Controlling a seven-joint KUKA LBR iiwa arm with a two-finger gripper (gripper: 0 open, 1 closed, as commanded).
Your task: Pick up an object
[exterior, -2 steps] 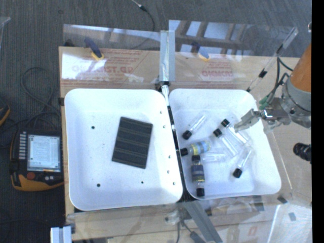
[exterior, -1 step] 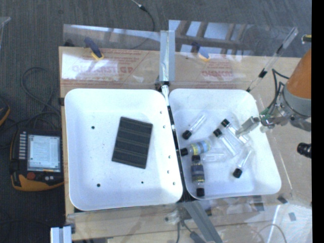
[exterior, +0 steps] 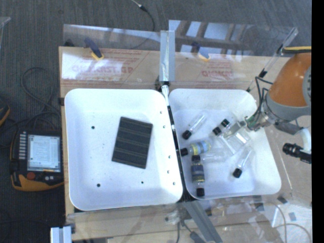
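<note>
- Gripper point(exterior: 246, 127) low over right bin point(exterior: 263, 184), at its far right side; finger state impossible to tell.
- Small vials point(exterior: 196, 172) scattered below.
- Dark ridged pad point(exterior: 132, 142) in left bin point(exterior: 81, 186).

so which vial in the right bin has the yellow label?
The vial beside the divider, mid-bin, lying on its side: yellow band with a blue end. The dark-labelled vial lies just below it; the others are clear with black caps.
</note>
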